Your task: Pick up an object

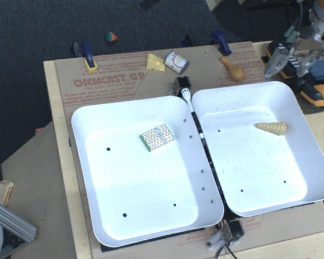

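1. Camera view, the bench: a brown board (143,75) printed with red lettering lies across the middle of the frame and carries two shallow white bins side by side.
2. The left bin (103,221) holds one thing, a small flat block with a green-and-white speckled pattern (157,137). It lies in the upper middle of that bin, turned slightly askew, well apart from the walls.
3. The right bin (308,178) holds a tan cone-shaped piece (272,127), lying on its side in the bin's upper right part, its pointed end toward the left.
4. On the board above the bins lie a yellow wedge (155,63), a small white-and-grey box (176,62) just beside it, and a wooden-coloured pear-shaped piece (233,68) farther right.
5. Blue clamps (88,55) sit on the board's upper edge.
6. The gripper (285,61) is at the upper right of the frame, beyond the right bin's upper right corner and well apart from both binned things. Nothing can be seen between its fingers, and whether they are spread or closed I cannot tell.
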You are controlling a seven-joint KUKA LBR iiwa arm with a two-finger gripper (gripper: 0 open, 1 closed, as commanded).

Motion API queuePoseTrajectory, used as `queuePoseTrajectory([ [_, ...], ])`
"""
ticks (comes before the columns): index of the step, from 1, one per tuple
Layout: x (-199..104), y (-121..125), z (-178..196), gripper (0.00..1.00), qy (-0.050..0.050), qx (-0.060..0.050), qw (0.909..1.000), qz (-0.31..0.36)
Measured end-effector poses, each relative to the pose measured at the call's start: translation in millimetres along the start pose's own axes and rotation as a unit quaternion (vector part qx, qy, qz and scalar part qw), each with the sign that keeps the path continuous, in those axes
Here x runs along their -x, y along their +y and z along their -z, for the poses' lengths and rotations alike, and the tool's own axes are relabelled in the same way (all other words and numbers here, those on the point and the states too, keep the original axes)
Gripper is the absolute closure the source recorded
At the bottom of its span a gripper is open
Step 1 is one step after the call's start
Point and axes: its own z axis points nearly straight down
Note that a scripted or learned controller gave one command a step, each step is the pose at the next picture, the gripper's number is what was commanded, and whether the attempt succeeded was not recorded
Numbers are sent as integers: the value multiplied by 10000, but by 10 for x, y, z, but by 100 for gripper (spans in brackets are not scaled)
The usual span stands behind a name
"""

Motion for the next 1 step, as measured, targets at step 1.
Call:
queuePoseTrajectory([
  [1, -271, 164, 1107, 0, -18, 74, 10000, 20],
])
